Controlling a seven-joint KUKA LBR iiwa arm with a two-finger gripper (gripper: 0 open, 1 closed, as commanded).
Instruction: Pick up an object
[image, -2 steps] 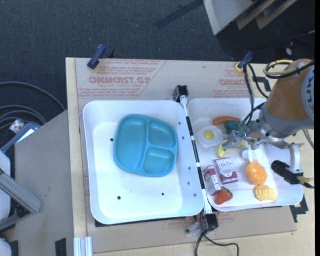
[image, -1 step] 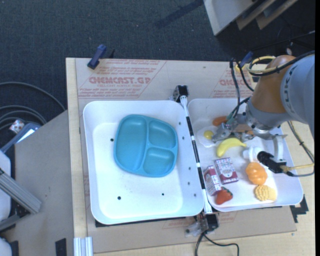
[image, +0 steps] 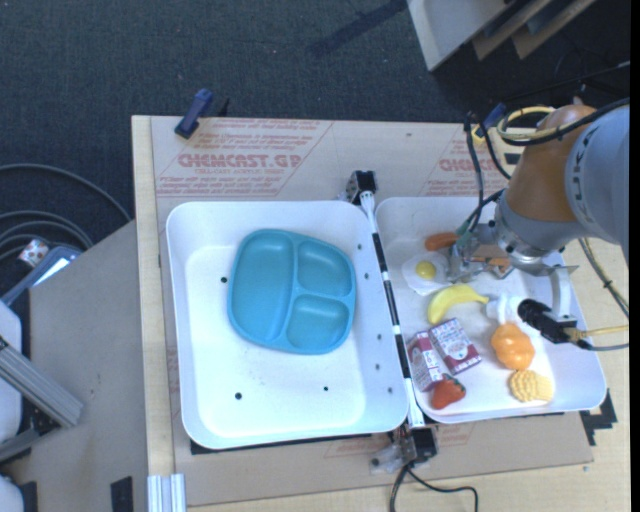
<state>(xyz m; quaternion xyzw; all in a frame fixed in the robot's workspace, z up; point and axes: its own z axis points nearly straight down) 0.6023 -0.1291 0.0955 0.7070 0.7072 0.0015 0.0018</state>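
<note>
Strawberry (image: 447, 392) at lower right of frame, banana (image: 455, 299) above it; hand (image: 466, 262) over fried egg (image: 424, 269), finger state impossible to tell.

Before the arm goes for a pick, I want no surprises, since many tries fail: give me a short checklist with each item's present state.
1. Gripper over the right bin, where the objects lie: ok.
2. Object within reach below it: ok, the fried egg and banana lie just beside and below it.
3. Jaws open wide enough for a grasp: cannot tell, the view is too small there.
4. Nothing already held: cannot tell.
5. Target free of neighbours: not ok, the banana lies close to the carton and the egg.
6. Blue divided plate in the left bin out of the arm's way: ok.
</note>
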